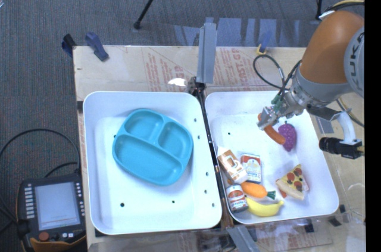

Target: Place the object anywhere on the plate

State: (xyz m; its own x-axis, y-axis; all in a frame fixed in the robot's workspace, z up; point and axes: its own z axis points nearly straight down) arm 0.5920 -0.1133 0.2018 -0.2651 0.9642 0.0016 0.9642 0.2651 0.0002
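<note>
Blue and three-sectioned, the plate (153,146) is lying in the left bin (95,185), tilted a little against the bin's edges, with nothing resting on it. I am reaching in from the right, my orange-banded arm (330,48) hanging over the far right corner of the right bin (324,185). My tool (271,118) is hovering above the far part of that bin, and an orange-red sausage-like piece (274,134) is lying just beneath its tip; I cannot tell whether my tool is clamped on it, or whether it is apart or together. A purple bunch of grapes (288,136) is sitting right beside that piece, on its right and touching it.

Nearer in the same bin the other toy foods are lying loosely grouped: two small cartons (232,165) (251,167) side by side, a carrot (256,190) just near of them, a small can (237,198) at the near left, a banana (265,207) along the near wall, and a pizza slice (293,182) off to the right. Both bins are resting on the cardboard-topped surface (137,69), and a handheld controller (55,209) is lying at the near left, beyond the surface's edge.
</note>
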